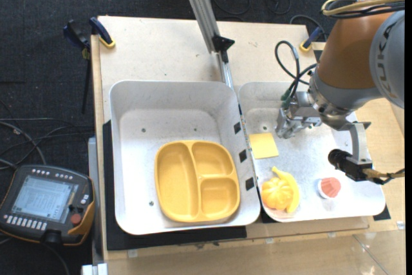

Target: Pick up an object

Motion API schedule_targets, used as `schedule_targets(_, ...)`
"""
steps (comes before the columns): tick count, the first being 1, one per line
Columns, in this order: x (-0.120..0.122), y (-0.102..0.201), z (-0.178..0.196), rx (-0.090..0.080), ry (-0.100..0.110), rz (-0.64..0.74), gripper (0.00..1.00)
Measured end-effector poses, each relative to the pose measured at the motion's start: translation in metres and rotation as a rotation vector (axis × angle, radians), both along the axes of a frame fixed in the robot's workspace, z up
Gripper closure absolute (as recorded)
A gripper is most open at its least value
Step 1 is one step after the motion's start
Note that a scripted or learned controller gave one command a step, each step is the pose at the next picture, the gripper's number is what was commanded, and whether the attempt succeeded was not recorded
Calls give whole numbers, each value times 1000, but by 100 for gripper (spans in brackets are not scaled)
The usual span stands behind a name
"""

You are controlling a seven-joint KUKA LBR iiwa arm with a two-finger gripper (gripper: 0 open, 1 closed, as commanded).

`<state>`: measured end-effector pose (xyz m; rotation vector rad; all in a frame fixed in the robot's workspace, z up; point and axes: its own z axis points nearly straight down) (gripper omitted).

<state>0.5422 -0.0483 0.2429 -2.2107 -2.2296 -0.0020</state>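
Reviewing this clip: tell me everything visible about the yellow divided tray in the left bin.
The yellow divided tray looks like moulded plastic, a rounded rectangle with a raised rim and three compartments: one long section on the left, and two smaller ones on the right. All three hold nothing. It lies flat and right side up on the floor of the left bin, toward the bin's near right corner, turned slightly. Its right edge sits close to the bin's right wall. Nothing else touches it.

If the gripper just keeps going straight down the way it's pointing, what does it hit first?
Most likely the bare floor of the right bin. The gripper points down just right of the yellow square, which it might clip; depth is unclear from this slanted view.
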Motion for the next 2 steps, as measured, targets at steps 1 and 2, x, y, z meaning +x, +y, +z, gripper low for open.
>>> schedule_targets(1,-25,51,-2,0,2,0,100)
schedule_targets(2,-30,108,-14,0,3,0,100)
